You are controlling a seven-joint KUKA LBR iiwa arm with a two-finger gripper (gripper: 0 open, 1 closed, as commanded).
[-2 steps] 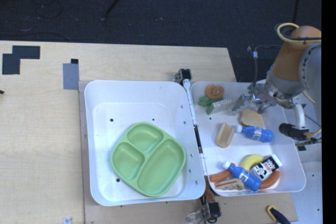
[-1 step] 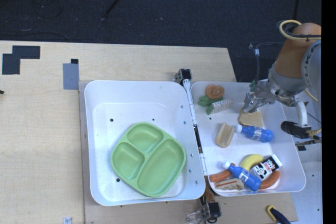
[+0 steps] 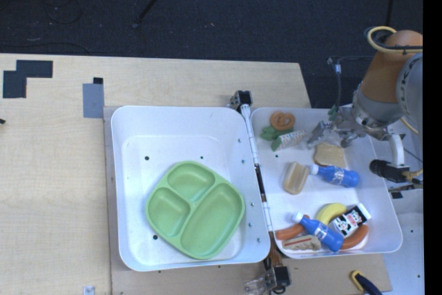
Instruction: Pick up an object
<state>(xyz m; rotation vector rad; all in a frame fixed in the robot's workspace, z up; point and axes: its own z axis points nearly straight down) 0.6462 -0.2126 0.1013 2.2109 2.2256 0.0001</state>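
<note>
1. Objects to pick from lie in the right bin (image 3: 394,235): a slice of bread (image 3: 329,155), a blue bottle (image 3: 336,176), a beige block (image 3: 295,178), an orange spiral piece (image 3: 282,121), a banana (image 3: 331,211), a small carton (image 3: 349,220), a second blue bottle (image 3: 319,231) and a sausage (image 3: 356,238).
2. Left bin (image 3: 124,148) on the desk (image 3: 48,176) holds a green divided plate (image 3: 195,209).
3. The tool (image 3: 340,131) is low at the far edge of the right bin, just beside the bread slice and near the upper blue bottle.
4. I cannot tell if the tool is open or closed; its metal parts blur together, and I see nothing held in it.
5. My judgement: the task is at an early step. The arm is at the bin, but no object is lifted. The grasp and the lift are left to do.
6. Writing: the carton has a dark label with some red and white, but it is too small to read. The bottles show a white band, also not readable.
</note>
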